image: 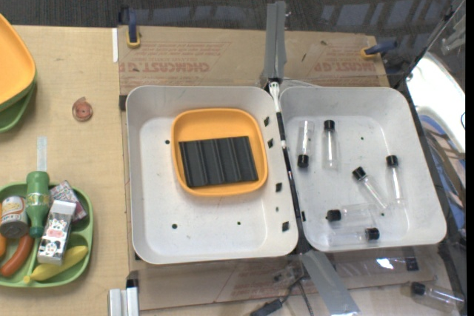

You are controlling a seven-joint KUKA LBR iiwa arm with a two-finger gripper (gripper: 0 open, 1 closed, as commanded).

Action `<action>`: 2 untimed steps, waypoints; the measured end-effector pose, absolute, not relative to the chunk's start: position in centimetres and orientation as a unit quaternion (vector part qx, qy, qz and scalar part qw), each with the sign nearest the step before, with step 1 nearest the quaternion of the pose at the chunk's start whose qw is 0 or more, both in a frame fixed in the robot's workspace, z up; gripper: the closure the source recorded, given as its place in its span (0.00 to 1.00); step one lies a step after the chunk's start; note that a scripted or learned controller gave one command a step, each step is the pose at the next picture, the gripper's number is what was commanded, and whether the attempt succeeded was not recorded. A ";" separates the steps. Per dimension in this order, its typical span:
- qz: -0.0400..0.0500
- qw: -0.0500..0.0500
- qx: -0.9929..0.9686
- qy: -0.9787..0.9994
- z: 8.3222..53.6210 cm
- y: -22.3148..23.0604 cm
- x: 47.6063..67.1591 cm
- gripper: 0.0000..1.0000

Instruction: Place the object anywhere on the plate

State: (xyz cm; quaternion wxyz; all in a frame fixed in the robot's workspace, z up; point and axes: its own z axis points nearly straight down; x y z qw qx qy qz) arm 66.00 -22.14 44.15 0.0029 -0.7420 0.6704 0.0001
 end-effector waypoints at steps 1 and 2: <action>0.002 0.002 -0.850 0.528 44.0 -21.6 64.0 0.00; 0.000 0.002 -0.925 0.380 44.0 -21.0 66.0 0.00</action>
